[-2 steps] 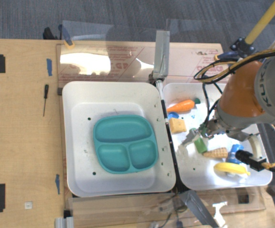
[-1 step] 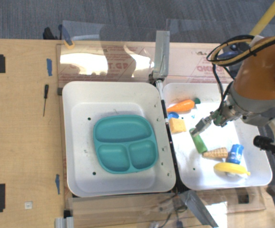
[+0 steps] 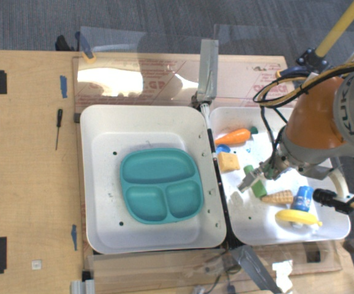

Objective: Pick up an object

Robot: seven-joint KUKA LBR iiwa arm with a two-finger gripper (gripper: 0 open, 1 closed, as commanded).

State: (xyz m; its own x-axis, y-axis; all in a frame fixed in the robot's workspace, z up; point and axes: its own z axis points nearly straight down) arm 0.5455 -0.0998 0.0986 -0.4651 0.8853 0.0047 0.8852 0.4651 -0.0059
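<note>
The right bin [image 3: 342, 228] holds several small toys. An orange carrot [image 3: 233, 136] lies at its far left, with a yellow block [image 3: 228, 162] just below it. Nearer the front lie a tan waffle cone [image 3: 277, 196], a blue bottle [image 3: 303, 199] and a yellow banana [image 3: 297, 218]. My gripper [image 3: 250, 180] hangs low over the left middle of this bin, slanting down to the left. A small green piece [image 3: 259, 190] sits right against its tip, and another bit of green [image 3: 249, 169] shows just above it. Whether the green piece is gripped is not visible.
The left bin [image 3: 97, 182] carries a teal divided plate [image 3: 161, 184] in its middle. A metal divider post [image 3: 208, 72] stands behind the seam between the bins. Cables [image 3: 281, 84] loop behind the orange wrist band [image 3: 315, 121]. A yellow pole [image 3: 342, 23] slants at the top right.
</note>
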